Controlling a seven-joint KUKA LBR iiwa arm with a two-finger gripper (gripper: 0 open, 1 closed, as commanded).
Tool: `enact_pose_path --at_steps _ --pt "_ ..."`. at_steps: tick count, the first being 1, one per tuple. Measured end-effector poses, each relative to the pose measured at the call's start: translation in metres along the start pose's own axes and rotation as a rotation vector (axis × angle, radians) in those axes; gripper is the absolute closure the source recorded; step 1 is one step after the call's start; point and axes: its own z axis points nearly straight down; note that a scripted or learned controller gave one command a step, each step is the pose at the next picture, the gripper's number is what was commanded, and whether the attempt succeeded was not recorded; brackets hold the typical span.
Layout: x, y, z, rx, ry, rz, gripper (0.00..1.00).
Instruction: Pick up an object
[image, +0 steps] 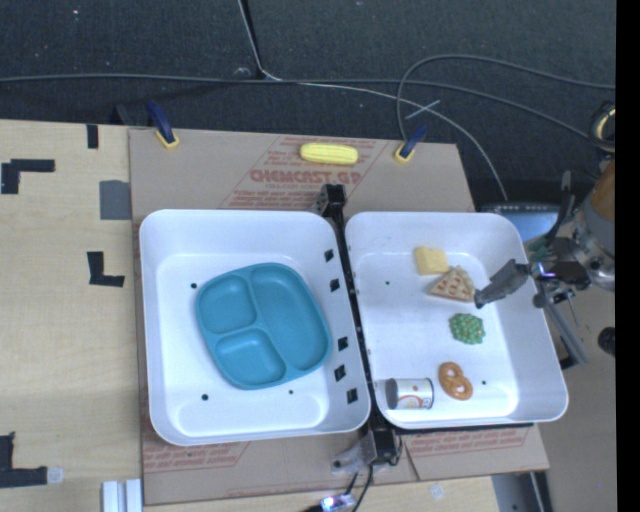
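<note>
Over the right rim of the right-hand bin (545, 345), the gripper (497, 289) hangs with one dark finger reaching in towards the food pieces; from where I stand I cannot tell whether the jaws are open or closed, and I see nothing between them.

Nearest to that finger is a waffle-patterned wedge (453, 286), just beside it, with a pale yellow block (431, 260) touching or almost touching the wedge on the side toward the table's far edge. That closeness is my first worry: a descent on the wedge could catch the block too, or shove one piece into the other so neither ends up squarely in the jaws.

A little toward the near edge lies a green, knobbly piece like broccoli (466, 328), then a small pretzel (455, 381), and a tipped-over can (409, 393) close against the bin's near wall. The can would probably roll if nudged, and the wall leaves little room for a finger beside it. The pretzel and wedge lie flat, so the jaws might close above them and come up with nothing.

The left bin (160, 320) holds a blue divided plate (262, 324). A yellow banana-like toy (328, 153) rests on the cardboard sheet (240, 165) by the table's far edge, well away from the arm.
</note>
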Motion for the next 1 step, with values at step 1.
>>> enact_pose_path --at_steps 1 --pt "0.0004 0.0019 -0.0053 -0.010 -0.002 -0.004 0.00"
